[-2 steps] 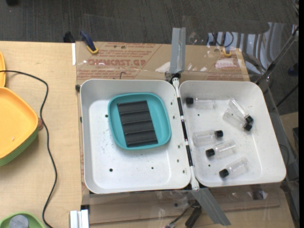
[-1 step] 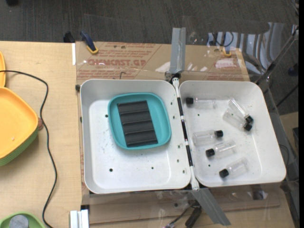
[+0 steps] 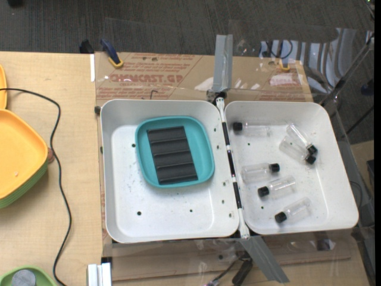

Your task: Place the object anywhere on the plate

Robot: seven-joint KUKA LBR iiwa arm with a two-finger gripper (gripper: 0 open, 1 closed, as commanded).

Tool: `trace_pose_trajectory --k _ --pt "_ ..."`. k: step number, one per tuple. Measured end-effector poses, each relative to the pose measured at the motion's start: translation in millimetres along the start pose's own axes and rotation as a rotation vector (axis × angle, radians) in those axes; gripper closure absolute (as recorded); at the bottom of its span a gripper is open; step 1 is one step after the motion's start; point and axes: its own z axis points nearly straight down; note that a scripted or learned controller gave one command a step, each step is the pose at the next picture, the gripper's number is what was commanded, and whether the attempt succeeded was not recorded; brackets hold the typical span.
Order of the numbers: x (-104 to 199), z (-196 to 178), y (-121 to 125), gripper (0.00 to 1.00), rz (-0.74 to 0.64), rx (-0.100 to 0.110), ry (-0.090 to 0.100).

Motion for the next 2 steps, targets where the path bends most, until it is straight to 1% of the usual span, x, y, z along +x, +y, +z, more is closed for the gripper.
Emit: trace_pose_trajectory --k 2 --pt "-0.4 0.2 0.3 0.00 0.001 0.000 0.000"
